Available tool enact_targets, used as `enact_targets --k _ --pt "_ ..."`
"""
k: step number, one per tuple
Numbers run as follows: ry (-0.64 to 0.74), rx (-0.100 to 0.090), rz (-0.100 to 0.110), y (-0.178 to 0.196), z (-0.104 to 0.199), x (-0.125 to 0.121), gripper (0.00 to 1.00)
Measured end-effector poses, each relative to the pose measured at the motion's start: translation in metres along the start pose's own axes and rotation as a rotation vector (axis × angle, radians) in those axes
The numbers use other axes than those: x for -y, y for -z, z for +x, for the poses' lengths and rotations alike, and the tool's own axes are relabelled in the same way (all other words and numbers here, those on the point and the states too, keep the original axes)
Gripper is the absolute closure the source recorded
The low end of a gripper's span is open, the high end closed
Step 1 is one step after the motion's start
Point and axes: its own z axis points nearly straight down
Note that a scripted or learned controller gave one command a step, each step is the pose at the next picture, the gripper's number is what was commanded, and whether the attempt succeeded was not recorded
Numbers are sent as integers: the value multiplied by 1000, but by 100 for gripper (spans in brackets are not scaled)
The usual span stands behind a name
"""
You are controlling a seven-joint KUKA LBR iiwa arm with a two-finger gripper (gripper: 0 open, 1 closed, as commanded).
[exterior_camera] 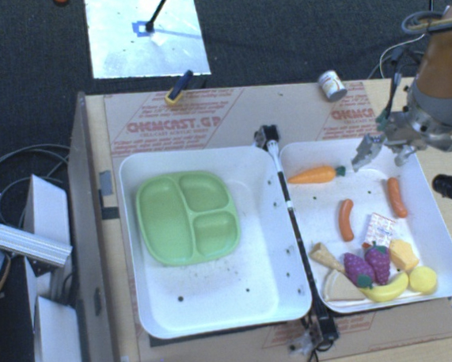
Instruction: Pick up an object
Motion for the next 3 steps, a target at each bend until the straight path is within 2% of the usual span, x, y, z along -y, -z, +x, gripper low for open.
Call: enact_targets --k 1,2,3 --pt "-1 0 0 -149 7 13 0" --pt "0 0 -2 -138 7 12 100" --pt "1 -1 -2 -48 79 15 100"
